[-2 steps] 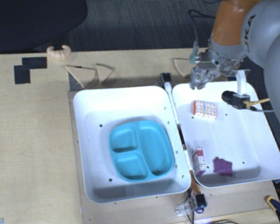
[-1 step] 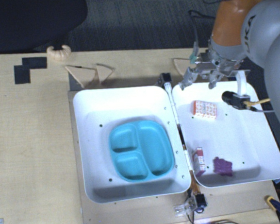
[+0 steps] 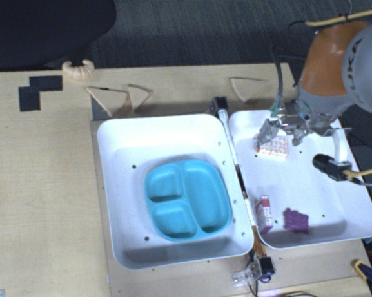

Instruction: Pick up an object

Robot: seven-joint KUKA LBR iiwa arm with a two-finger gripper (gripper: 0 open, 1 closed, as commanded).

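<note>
My gripper [image 3: 280, 130] hangs over the far part of the right bin [image 3: 319, 194], its metal fingers spread apart. Just below the fingers lies a small white packet with a red dotted pattern [image 3: 272, 147], near the bin's far left corner. Nothing is between the fingers. A slim red and white tube [image 3: 265, 211] lies near the bin's front left. A crumpled purple piece [image 3: 296, 220] sits beside it toward the front.
The left bin [image 3: 121, 182] holds a blue divided plate [image 3: 188, 197] with three compartments. A dark rail [image 3: 233, 160] runs between the two bins. Wooden bench surface stretches to the left.
</note>
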